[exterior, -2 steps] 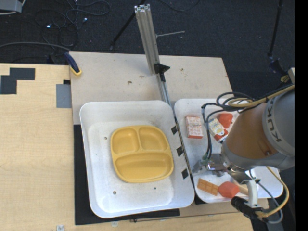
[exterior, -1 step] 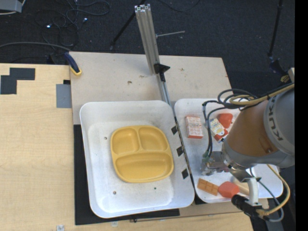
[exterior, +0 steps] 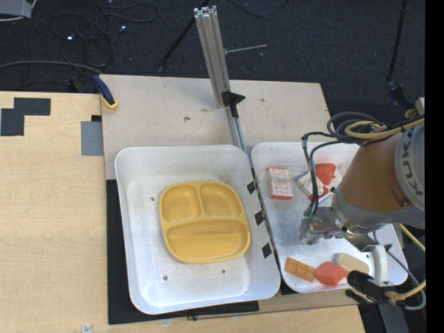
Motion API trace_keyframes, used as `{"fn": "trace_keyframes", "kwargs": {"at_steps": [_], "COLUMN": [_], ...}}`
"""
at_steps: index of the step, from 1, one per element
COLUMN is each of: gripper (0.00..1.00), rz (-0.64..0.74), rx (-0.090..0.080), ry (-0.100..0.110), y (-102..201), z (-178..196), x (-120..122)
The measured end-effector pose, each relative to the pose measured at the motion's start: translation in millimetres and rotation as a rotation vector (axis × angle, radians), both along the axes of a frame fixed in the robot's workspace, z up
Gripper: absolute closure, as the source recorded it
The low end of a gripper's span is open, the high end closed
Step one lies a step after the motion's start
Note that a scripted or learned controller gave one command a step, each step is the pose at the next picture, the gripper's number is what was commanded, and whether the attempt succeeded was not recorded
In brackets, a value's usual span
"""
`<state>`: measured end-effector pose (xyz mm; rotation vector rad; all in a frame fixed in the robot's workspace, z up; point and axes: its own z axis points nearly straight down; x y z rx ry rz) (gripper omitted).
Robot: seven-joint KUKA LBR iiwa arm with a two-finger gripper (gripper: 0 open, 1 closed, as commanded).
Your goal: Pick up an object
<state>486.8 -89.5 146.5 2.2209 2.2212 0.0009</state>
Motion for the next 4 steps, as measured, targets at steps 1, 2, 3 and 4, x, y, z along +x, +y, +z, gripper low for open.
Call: {"fn": "trace_keyframes", "kwargs": {"at_steps": [1, 2, 3, 4], "gripper": [1.00, 1.00, 1.00, 1.00], "rz": [0.002, 0.001, 0.005, 0.005], "rx": [0.000, 0.000, 0.002, 0.001], "ry": [-0.001, -0.004, 0.002, 0.003], "y": [8.5, 9.1, 59.1, 108.5], "z": [49.7, 112.9, 110.3, 113.0], "x": [-3.4, -3.0, 25.3, 43.0]}}
